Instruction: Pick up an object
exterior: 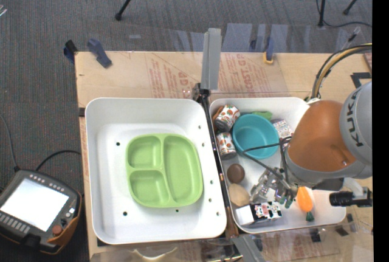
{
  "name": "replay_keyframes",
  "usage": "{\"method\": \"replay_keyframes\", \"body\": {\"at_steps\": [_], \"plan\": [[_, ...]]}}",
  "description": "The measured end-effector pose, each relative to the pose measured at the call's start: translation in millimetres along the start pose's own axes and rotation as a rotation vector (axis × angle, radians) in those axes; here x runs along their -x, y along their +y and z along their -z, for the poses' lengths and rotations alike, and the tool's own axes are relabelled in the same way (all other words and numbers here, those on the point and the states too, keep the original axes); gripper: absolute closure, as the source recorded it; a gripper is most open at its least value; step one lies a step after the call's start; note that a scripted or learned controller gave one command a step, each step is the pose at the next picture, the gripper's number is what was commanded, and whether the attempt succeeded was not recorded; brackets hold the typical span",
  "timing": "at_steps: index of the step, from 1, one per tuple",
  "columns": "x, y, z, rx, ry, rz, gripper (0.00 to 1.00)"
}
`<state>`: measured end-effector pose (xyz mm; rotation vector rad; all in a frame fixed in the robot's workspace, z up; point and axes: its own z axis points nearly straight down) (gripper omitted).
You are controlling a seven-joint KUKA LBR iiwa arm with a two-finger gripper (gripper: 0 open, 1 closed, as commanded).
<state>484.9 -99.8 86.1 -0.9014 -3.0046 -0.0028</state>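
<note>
- Gripper low over the near part of the right bin, hanging below the orange wrist band; its metal parts are a small cluttered blur, so whether it is released or clenched cannot be told, and nothing can be seen grasped in it.
- Arm enters from the right; grey link and orange band cover much of the right bin's far-right side.
- Right bin contents, candidates for the pick: teal bowl upright near the middle; two small printed cans at its left, one above the other; a brown ball and a pale beige egg-shaped item along the left wall, the ball farther from the front edge.
- Small black-and-white printed carton lies at the front wall, just beside and below the gripper.
- Orange carrot toy with green tip lies right of the gripper, near the front right corner.
- Left bin holds a light green divided plate with three compartments, lying flat near the centre.
- Teach pendant on the floor left of the bench.
</note>
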Motion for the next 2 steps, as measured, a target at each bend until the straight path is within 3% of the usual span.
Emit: {"method": "replay_keyframes", "body": {"at_steps": [1,2], "plan": [[91.3,61.7,0.4,0.001,0.0,-0.001,1.0],[127.7,79.4,2.2,0.003,-0.003,-0.231,1.0]]}}
